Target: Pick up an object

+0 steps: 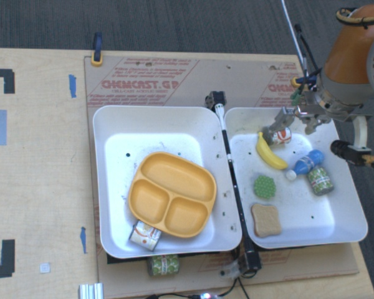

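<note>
The orange plate (172,194) is covering part of a small carton (144,235). The gripper (282,129) is hiding part of a red and white thing (283,136). The picture's edge is cutting off the arm (355,48).

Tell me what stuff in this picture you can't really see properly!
- Small carton, camera view: the yellow divided plate covers its top part, and its print is too small to read.
- Green can, camera view: the left bin's rim hides its upper side.
- Red-and-white thing, camera view: the pincer sits over it, so what it is stays unclear.
- Arm, camera view: cut off by the top edge.
</note>
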Motion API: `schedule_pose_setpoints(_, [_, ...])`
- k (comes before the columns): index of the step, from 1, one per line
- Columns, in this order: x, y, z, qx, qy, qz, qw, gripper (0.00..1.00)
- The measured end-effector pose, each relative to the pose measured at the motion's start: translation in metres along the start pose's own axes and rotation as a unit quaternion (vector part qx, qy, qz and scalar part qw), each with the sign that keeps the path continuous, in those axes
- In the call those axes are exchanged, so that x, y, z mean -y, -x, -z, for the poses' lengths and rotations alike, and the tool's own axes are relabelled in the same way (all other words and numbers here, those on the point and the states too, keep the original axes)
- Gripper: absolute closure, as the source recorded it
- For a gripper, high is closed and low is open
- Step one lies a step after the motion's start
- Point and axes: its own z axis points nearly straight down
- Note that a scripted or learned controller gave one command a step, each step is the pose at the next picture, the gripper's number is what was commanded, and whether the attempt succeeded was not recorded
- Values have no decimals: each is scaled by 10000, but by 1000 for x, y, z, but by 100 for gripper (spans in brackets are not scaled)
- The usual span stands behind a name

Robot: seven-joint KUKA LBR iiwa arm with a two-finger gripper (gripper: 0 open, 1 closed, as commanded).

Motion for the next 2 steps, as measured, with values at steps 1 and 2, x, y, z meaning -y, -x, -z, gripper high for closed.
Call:
schedule_pose_setpoints(1, [14, -23, -108, 1, 13, 2, 10000, 0])
schedule_pose_setpoints(2, [38, -33, -108, 0, 12, -4, 10000, 0])
